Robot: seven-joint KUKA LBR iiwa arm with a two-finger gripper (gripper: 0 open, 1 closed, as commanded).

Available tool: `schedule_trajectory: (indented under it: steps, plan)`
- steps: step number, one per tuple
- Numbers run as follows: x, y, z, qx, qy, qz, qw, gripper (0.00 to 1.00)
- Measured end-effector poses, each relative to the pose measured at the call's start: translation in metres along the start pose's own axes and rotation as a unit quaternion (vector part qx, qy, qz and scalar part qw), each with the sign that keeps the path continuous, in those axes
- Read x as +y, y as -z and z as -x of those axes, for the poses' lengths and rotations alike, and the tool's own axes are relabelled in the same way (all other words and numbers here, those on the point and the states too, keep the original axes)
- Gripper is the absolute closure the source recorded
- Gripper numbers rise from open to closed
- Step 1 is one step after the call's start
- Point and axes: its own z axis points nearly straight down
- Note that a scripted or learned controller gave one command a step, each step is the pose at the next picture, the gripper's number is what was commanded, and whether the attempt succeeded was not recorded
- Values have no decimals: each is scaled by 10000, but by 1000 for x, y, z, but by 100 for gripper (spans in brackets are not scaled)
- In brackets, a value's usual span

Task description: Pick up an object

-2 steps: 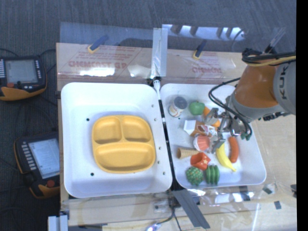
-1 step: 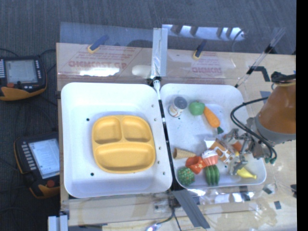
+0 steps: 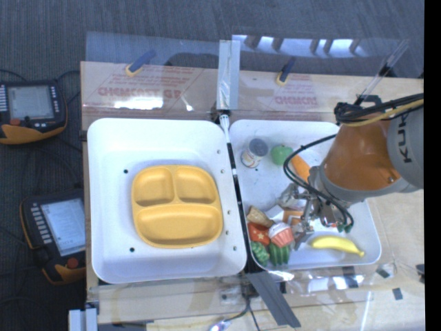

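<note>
The gripper (image 3: 303,219) hangs low over the near middle of the right bin (image 3: 368,243), above a cluster of small items. I cannot tell how it is set: the metal parts blur into the clutter beneath, and nothing is plainly seen in its hold. In my judgement the step in hand is the descent or the grasp itself, with no lift yet made.

The next move, as I judge it, calls for settling on one item in the crowded near corner and closing on it alone. The pieces there touch or lie just beside one another, so a neighbour could be nudged or dragged up with the target.

Left bin (image 3: 103,254): it holds one yellow divided plate (image 3: 177,205), lying flat near the middle (three compartments, all bare).

Right bin, left to right: a small grey-topped jar (image 3: 253,152) lies near the far left corner. A tan wedge-shaped piece (image 3: 258,217) sits by the left wall. Nearer than that lie a red piece (image 3: 259,234) and green pieces (image 3: 274,254) at the near left edge. A small red and white cup-like item (image 3: 282,235) rests just under the tool and is the likeliest target. A green ball (image 3: 280,154) sits at the far middle, with an orange carrot-like piece (image 3: 300,167) just beside it, partly under the arm. A banana (image 3: 335,244) lies along the near right side.
</note>
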Motion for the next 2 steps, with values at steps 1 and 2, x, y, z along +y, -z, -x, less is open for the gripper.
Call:
schedule_trajectory:
  steps: [1,2]
  plan:
    - [11,2,-20,-27,-1295,-124,9915,0]
    - [21,1,-21,-19,-1363,-50,9906,0]
